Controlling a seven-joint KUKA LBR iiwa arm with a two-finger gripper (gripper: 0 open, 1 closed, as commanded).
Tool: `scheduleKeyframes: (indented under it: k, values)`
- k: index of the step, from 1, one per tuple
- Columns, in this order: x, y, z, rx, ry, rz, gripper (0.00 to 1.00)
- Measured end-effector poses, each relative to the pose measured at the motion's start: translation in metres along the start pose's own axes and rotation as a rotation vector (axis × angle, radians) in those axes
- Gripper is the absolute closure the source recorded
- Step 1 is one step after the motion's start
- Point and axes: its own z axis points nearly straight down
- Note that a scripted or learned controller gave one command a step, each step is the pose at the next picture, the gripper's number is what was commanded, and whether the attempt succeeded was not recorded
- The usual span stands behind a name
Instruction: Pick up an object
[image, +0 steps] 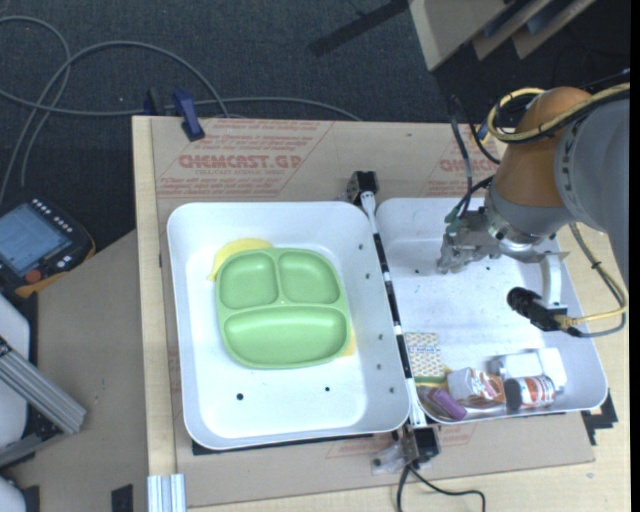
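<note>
Small clear plastic bottle with a white-and-red label (525, 386) lying in the right white bin (590, 350)'s near corner, label unreadable, gripper (462, 250) hovering well apart, grip impossible to tell, cardboard (240, 150) printed "CHEMCAST".

We see a divided tray (281, 308) lying in the left bin (200, 390); in the right bin (420, 225) a bottle (528, 385) and small packets (470, 388) crowd the near edge, the pincer (462, 250) above its far part.

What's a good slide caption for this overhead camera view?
KUKA arm's gripper low in the right bin, items clustered at its near end; green divided plate in the left bin.
</note>
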Motion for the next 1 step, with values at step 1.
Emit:
scheduleKeyframes:
  k: [1]
  values:
    - [0.0002,0.0004,-0.0100,-0.002,0.000,0.000,1.00]
